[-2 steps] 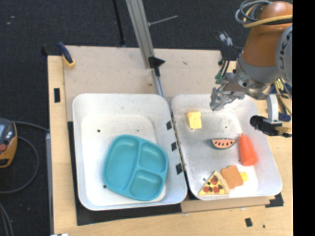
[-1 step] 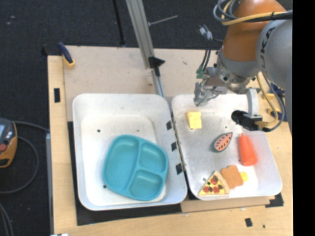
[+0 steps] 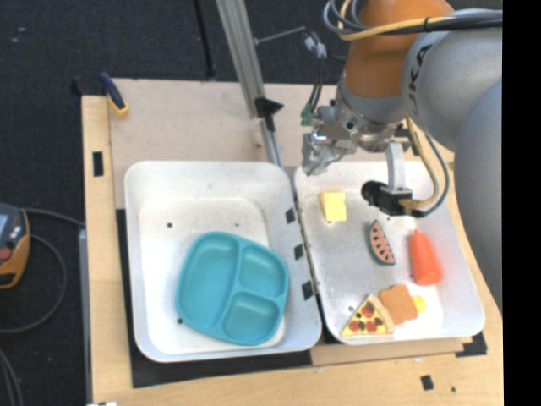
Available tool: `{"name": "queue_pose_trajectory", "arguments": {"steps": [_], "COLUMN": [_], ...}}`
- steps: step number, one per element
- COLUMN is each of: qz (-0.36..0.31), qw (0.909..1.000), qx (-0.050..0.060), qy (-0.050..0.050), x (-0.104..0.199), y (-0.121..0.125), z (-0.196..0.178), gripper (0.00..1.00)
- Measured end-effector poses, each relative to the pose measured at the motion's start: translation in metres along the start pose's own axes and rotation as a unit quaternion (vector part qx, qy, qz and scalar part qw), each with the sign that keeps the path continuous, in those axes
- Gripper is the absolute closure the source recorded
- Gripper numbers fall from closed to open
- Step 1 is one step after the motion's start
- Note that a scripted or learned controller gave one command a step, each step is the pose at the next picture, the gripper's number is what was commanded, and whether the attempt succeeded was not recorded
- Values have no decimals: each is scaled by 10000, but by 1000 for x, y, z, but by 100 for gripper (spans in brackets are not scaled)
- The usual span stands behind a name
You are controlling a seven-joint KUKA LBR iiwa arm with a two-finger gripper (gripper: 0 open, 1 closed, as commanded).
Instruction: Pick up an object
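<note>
The right bin (image 3: 338,260) holds several toy foods. A yellow block (image 3: 333,207) lies near its far left, and a watermelon slice (image 3: 381,242) sits at the middle. An orange carrot-like piece (image 3: 425,258) lies to the right. A pizza slice (image 3: 368,318) and a brown toast piece (image 3: 398,303) rest at the near edge. My gripper (image 3: 314,159) hangs over the bin's far-left corner, above and just behind the yellow block, touching none of the toys.
The left bin (image 3: 152,193) bears a teal divided plate (image 3: 234,288). An aluminium post (image 3: 247,66) rises behind the bins' shared edge. A black fitting with cables (image 3: 385,194) hangs from the arm over the right bin.
</note>
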State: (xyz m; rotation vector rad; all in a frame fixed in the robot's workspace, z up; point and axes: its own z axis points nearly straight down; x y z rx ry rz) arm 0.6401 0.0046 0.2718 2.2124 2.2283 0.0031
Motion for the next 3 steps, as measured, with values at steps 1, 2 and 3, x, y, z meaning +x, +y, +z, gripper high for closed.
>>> {"name": "queue_pose_trajectory", "arguments": {"steps": [1,2,3], "qz": [6,7,21], "qw": [10000,10000,10000], "qx": [4,6,7], "qy": [-2,-2,-8], "x": [41,82,79], "y": [17,25,24], "z": [11,20,19], "gripper": [100,100,0]}}
